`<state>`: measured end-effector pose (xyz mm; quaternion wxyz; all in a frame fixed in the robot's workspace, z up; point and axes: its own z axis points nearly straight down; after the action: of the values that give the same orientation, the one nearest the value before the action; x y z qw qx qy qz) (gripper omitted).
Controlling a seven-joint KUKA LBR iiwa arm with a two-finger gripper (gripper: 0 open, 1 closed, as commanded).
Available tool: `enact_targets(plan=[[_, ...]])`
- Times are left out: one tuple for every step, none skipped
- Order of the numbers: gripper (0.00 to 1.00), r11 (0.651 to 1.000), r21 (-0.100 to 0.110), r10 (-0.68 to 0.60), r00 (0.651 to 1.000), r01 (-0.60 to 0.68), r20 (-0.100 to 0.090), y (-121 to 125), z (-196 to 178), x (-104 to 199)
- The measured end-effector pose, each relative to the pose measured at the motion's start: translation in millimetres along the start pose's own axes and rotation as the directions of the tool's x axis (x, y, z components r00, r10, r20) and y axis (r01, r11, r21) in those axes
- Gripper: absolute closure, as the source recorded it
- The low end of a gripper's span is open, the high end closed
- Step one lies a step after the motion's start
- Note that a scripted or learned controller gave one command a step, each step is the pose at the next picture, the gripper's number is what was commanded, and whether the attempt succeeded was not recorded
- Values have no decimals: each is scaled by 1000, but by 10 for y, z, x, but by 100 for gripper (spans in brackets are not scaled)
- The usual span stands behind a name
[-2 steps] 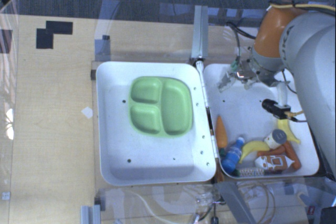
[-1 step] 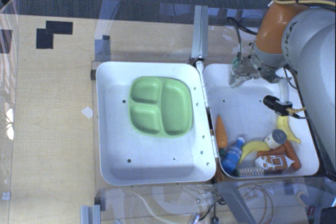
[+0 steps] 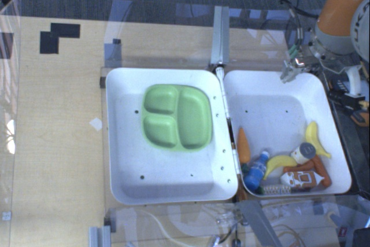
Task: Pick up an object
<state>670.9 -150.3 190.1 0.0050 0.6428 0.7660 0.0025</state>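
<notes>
Left bin (image 3: pixel 115 182): one green divided plate (image 3: pixel 177 117), lying flat. Right bin (image 3: pixel 272 107): carrot (image 3: pixel 243 146), blue bottle (image 3: pixel 255 169), two bananas (image 3: pixel 317 137) and an orange carton (image 3: pixel 305 177), clustered in the near corner. Gripper (image 3: pixel 289 71): above that bin's far rim, grasping nothing; finger state indiscernible.

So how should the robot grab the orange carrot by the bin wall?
Probably from straight above, pinching the carrot across its thicker lower half. It lies lengthwise along the right bin's left wall, so the wall-side finger has little room; the blue bottle crowds its bottom end.
</notes>
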Motion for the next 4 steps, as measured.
enact_targets(plan=[[100, 992, 4, 129, 992, -129, -1, -167, 222, -412], [100, 984, 3, 178, 984, -178, 0, -96, 538, -525], [100, 958, 4, 285, 958, -285, -1, -67, 727, -358], [100, 970, 4, 241, 970, -241, 0, -72, 938, -374]])
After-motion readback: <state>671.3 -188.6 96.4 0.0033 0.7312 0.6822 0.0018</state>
